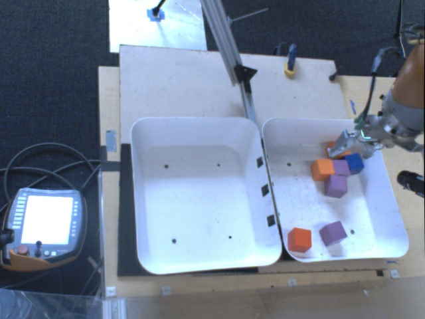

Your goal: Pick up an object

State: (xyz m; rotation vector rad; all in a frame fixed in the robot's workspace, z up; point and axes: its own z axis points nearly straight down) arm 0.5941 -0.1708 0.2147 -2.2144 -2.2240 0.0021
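End effector: the metal end effector sits low over the far right part of the right bin, at the end of the grey arm that reaches in from the right.
End effector opening: cannot tell; the tip is small and blurred against the blocks beneath it.
End effector contact: its tip lies right at an orange block at the far edge of the cluster; whether it touches or grips that block cannot be told.
Writing and labels: no brand or text can be read; the handheld pendant left of the worktop has a bright blank-looking screen, and the small tag on the worktop's left edge is too small to read.
Block cluster: just below the end effector, a blue block, a second orange block and two purple blocks, one between the orange and the blue and one nearer the camera, sit packed together and seem to touch.
Near blocks: a third orange block and a purple block lie near the front wall of the right bin, near each other but apart, well away from the cluster.
Left bin: the left bin stands beside the right one, their walls meeting at the middle.
Worktop: a pale worktop carries both bins; a slanted metal pole crosses it from the top, and a yellow clamp sits at its far edge.
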